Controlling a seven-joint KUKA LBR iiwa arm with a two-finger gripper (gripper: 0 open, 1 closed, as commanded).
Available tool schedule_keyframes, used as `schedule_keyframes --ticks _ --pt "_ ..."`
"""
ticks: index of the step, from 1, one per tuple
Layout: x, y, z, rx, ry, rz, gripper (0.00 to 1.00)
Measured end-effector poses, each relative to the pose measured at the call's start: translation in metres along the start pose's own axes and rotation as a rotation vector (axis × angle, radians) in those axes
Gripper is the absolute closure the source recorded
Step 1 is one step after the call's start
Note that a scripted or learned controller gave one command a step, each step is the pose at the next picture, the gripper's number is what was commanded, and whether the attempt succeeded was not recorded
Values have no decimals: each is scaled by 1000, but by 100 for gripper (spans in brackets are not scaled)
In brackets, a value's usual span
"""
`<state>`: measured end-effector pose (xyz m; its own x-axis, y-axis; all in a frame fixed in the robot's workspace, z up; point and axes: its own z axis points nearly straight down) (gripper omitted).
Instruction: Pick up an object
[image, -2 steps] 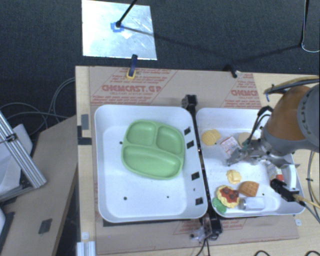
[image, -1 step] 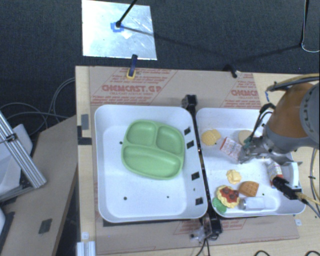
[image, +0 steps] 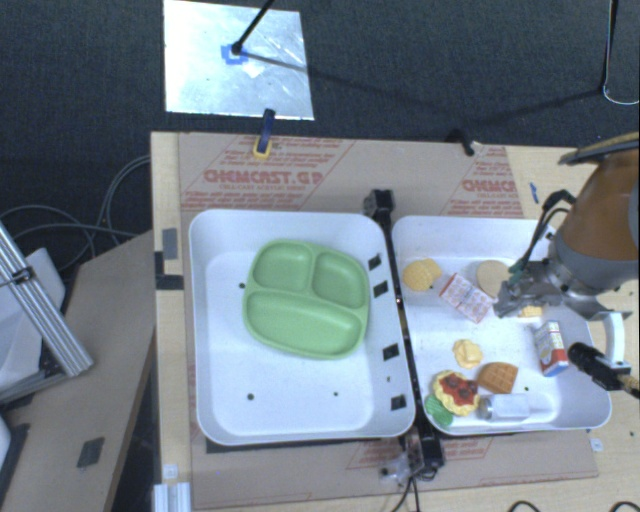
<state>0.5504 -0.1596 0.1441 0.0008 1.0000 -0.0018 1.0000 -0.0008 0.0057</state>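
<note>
I see two white bins side by side on the bench. The left bin (image: 215, 400) holds one thing: a pale green divided plate (image: 306, 297) with three sections, lying flat near the middle.

The right bin (image: 590, 405) holds a scatter of small items. At the far left of it sits a yellow round cookie (image: 423, 273). Just right of that lies a small packet (image: 464, 296) with a red and white print, tilted. A tan round biscuit (image: 491, 272) sits at the far side, just beside the gripper. Nearer me, a small yellow lump (image: 467, 352) sits mid-bin. At the near edge there is a toy pizza (image: 455, 393) with red topping on a green rim, a brown bread piece (image: 498, 377) touching it on the right, and a pale translucent tube (image: 510, 406) along the near wall. A small red and white carton (image: 549, 350) stands tilted toward the right side.

No item is lifted; the packet is the closest one to the gripper, lying on the bin floor just left of it.

The arm comes in from the right, orange band up, wrist pointing down and left. The gripper (image: 512, 296) hangs low over the right bin, between the packet and the carton. Fingers are dark and blurred, so I cannot tell their spread, and I see nothing between them.
</note>
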Motion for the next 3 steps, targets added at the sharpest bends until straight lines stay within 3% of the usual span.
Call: schedule_keyframes --ticks 2,3 --pt "2 -3 -83 0 0 -5 100" --pt "55 -9 -73 5 3 -9 100"
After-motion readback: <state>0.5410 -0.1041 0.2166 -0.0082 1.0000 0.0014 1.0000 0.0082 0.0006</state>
